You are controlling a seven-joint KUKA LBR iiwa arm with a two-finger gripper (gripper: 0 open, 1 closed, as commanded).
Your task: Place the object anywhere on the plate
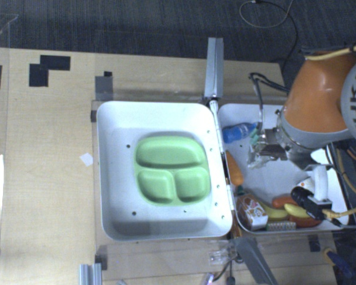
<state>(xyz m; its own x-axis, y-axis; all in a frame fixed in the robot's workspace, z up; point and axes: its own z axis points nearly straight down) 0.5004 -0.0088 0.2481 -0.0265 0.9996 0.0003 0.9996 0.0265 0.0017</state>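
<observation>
the gripper hangs over the upper part of the right bin, and this looks like the picking step, with nothing yet carried. its metal tip is small and half lost against the white floor, so whether it is spread or pinching cannot be told. just to its left lies a blue bottle, the nearest candidate. further left and a little below, an orange carrot-like piece lies along the bin wall. well below the gripper sit a round brown packet, a yellow banana and something red under it, possibly a pepper. the green plate, with three compartments, rests in the left bin, far to the gripper's left. the next move calls for settling on one object, descending squarely over it, then crossing the divider.
</observation>
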